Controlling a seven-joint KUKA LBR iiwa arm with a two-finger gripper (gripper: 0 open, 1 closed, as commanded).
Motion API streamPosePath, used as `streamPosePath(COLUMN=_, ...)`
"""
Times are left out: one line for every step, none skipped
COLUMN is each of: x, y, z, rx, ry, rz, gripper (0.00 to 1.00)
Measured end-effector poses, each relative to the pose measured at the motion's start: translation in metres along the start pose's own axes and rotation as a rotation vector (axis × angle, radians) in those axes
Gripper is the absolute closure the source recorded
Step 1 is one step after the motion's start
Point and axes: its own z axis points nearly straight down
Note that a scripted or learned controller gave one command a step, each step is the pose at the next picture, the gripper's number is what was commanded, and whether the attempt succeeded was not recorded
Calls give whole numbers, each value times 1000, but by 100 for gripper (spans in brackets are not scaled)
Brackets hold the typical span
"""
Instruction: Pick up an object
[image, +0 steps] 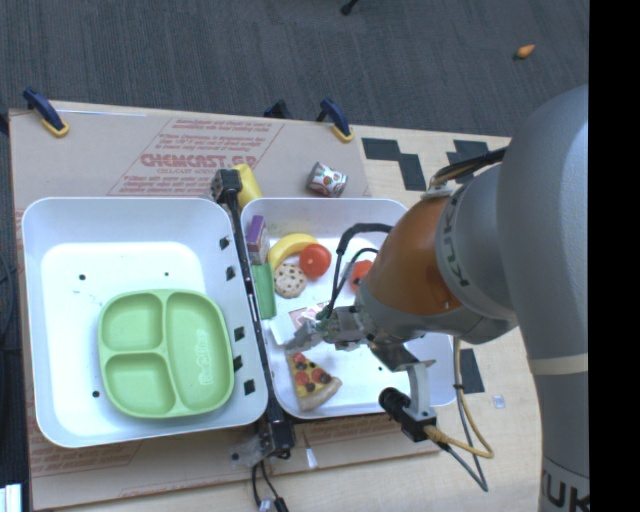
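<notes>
- The grey and orange arm (440, 270) leans in over the right bin (390, 212), its tool (322, 330) down low near the bin's middle.
- From here I can't tell the tool's state.
- Just below the tool lies a toy pizza slice (311, 379).
- Further back sit a banana (290, 246), a red tomato (315, 260) and a cookie (290, 281).
- The left bin (60, 225) holds a green divided plate (166, 352).
- A small cup (327, 180) lies on the desk behind the bins.

we note a bench (130, 130) under printed cardboard (190, 160), bearing two white bins (40, 300) side by side and a small crumpled cup (327, 180).
</notes>
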Motion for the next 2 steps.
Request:
streamPosePath(x=4, y=-6, z=24, rx=13, ry=2, rz=10, gripper=0)
streamPosePath(x=4, y=-5, z=13, rx=13, ry=3, rz=10, gripper=100)
